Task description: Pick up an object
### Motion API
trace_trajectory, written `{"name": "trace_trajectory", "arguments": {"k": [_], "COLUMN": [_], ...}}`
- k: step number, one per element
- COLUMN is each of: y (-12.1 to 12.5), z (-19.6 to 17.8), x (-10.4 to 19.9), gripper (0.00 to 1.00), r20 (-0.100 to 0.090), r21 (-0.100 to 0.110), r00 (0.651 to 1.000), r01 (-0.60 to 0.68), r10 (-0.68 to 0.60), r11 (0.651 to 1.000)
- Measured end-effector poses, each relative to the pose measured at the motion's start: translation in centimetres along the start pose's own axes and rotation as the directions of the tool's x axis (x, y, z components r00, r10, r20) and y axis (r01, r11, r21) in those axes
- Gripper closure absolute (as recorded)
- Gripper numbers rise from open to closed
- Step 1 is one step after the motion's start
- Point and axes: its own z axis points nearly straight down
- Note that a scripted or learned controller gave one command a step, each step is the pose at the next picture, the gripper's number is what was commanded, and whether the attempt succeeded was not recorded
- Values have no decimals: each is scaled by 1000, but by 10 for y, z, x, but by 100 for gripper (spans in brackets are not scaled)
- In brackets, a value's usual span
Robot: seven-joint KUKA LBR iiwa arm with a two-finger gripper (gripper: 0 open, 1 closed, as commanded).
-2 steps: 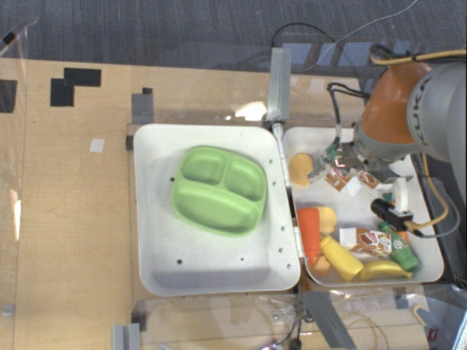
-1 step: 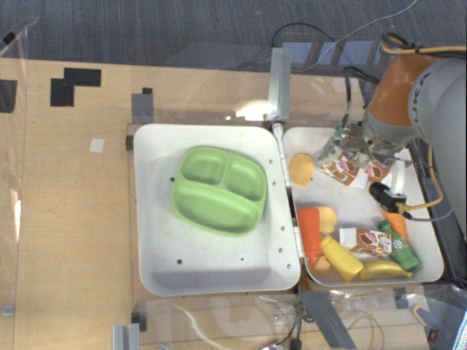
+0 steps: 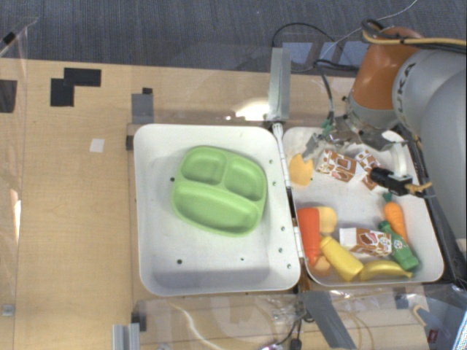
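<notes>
Hovering gripper (image 3: 330,133) over right bin (image 3: 430,265); finger state unclear; carton (image 3: 337,168) print unreadable.

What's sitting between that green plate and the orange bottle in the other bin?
From the overhead camera: bare white floor of the left bin, then the metal divider where the bins meet. The green plate and orange bottle lie either side.

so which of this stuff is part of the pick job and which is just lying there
Job:
claw
right bin items: banana, carrot, yellow bottle, red block

Lying about:
green tray in the left bin
black tape marks on the bench
</notes>
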Motion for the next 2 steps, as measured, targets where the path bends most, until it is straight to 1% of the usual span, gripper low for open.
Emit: {"name": "trace_trajectory", "arguments": {"k": [1, 2], "y": [-22, -18], "z": [25, 11], "x": [-36, -35], "gripper": [0, 100], "r20": [3, 5], "r21": [-3, -14], "r00": [1000, 1000], "r01": [-28, -24], "r10": [28, 24], "r11": [1000, 1000]}}
